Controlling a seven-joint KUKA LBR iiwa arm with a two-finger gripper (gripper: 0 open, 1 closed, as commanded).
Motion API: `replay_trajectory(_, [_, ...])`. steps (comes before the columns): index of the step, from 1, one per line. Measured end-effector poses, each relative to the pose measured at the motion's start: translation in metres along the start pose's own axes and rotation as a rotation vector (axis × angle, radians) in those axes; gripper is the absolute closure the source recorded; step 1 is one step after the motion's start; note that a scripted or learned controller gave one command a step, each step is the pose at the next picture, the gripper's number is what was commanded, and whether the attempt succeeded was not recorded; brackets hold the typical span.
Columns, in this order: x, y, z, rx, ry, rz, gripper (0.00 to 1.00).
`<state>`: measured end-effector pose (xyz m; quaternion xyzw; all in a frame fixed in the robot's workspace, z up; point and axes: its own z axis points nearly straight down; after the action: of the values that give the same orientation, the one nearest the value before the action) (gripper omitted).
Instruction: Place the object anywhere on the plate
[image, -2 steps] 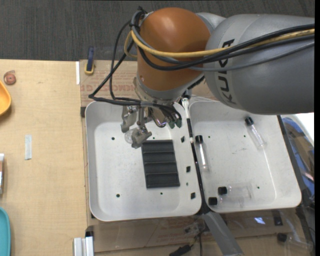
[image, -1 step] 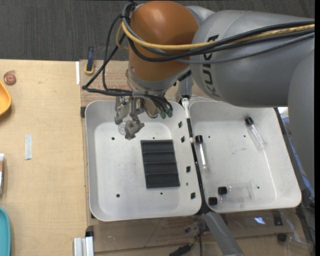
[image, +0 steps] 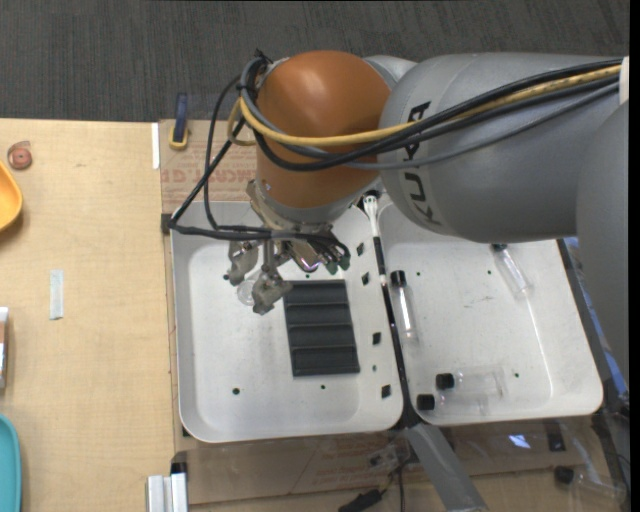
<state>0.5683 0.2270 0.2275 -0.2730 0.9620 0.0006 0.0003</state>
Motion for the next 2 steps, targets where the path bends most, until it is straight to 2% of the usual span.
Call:
replay_trajectory(1, [-0.046, -0.028, -0.029, 0.0, -0.004, -0.151, 1.0])
replay_trajectory(2, [-0.004, -0.013, -0.02, -0.001, -0.001, -0.179, 1.0])
